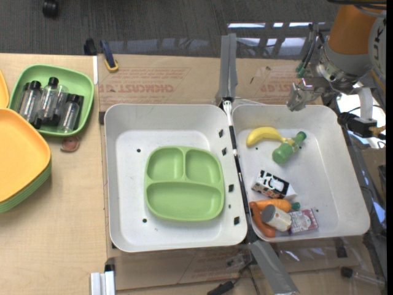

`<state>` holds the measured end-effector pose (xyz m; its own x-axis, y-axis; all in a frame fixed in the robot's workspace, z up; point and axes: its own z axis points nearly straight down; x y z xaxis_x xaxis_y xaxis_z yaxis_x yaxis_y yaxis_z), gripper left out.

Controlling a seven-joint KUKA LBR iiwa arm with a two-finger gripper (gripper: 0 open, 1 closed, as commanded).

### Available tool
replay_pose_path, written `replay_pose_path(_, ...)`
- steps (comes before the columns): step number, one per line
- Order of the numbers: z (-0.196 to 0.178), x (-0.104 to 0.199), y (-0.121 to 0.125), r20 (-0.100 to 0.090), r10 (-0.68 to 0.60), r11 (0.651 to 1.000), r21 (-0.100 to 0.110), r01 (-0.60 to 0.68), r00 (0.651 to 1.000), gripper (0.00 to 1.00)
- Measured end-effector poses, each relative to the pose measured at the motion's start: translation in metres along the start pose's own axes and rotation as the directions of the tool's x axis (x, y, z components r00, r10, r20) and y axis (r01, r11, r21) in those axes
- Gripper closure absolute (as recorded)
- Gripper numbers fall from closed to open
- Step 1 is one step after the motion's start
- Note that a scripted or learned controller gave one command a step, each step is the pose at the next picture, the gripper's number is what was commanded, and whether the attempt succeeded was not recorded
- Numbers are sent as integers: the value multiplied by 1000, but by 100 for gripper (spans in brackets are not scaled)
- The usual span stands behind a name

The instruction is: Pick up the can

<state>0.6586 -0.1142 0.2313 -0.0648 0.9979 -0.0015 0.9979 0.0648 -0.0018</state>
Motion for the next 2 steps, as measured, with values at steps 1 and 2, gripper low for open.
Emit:
replay_pose_path(1, 0, 53, 0, -1, 25, 1000, 1, -25, 1000, 100)
replay_pose_path(2, -13, 14, -18, 0, 87, 996, 0, -87, 996, 100)
